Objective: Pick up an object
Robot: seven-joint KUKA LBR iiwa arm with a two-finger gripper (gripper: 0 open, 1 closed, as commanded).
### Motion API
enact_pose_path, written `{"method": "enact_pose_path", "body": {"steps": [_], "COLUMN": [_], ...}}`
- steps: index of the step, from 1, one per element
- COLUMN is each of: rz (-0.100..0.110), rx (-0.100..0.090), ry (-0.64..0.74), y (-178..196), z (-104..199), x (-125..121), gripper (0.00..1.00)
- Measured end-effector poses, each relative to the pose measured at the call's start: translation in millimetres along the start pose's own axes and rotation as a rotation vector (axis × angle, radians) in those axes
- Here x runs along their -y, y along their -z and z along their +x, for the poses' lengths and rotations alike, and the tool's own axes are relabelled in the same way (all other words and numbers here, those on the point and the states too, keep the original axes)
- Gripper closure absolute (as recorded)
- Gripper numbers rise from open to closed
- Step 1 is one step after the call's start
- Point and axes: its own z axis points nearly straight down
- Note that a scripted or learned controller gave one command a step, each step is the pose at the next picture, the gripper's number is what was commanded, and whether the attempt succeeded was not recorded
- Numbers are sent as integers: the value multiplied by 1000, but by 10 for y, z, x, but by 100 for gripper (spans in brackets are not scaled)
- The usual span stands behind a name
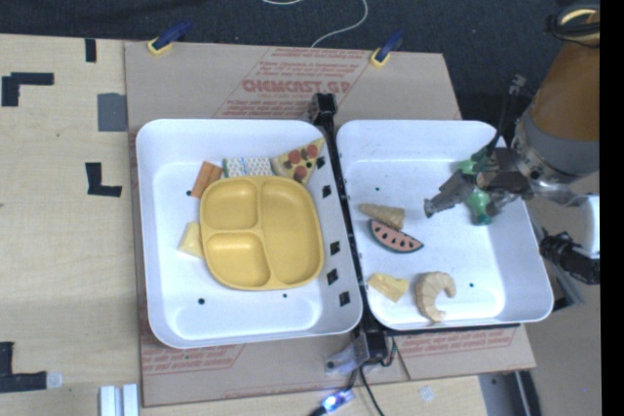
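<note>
The pincer (466,193) sits over the right bin (507,302), clamped on a small green object (480,206) near the bin's right wall. Left of it lie a cone-shaped piece (382,214), a watermelon slice (395,238) and a croissant (435,293). Can't tell the green object's long axis. The left bin (166,307) holds a yellow divided plate (261,232); the table is cardboard-topped.

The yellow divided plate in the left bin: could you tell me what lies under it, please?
Poking out from under the yellow plate: an orange piece, a patterned piece, a pizza slice and a pale yellow wedge. Whatever else lies beneath is covered.
</note>
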Motion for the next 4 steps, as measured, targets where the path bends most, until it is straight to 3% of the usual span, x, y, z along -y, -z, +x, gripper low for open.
{"method": "enact_pose_path", "body": {"steps": [1, 4], "rz": [-9, -2], "rx": [1, 0], "ry": [2, 2], "y": [43, -1812], "z": [1, 200], "x": [-17, 96], "gripper": [0, 0]}}
